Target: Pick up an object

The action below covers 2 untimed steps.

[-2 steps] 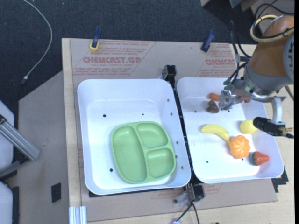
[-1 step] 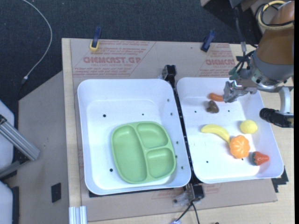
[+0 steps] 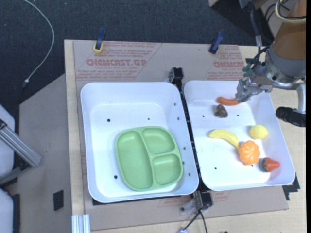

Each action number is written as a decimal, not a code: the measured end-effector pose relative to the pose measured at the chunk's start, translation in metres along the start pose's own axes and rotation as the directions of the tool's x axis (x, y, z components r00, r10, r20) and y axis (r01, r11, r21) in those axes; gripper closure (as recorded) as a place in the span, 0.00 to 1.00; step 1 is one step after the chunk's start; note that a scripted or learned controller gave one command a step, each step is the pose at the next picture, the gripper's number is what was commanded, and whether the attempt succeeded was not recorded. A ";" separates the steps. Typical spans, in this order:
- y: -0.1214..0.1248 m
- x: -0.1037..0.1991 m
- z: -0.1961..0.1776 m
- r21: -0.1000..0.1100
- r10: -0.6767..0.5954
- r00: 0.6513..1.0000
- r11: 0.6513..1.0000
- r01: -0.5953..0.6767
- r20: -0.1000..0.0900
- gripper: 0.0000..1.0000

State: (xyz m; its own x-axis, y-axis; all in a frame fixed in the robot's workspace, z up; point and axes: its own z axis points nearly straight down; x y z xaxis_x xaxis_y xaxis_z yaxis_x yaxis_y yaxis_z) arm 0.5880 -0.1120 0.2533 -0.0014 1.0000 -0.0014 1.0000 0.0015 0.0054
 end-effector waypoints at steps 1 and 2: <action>-0.006 0.052 -0.002 0.007 -0.004 1.000 1.000 0.004 -0.003 1.00; 0.003 0.109 -0.004 0.004 -0.004 1.000 1.000 0.004 -0.002 1.00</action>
State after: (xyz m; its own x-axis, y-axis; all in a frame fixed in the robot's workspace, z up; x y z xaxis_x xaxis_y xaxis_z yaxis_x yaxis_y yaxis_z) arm 0.5906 -0.0028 0.2568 -0.0053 1.0000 0.0004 1.0000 0.0053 0.0017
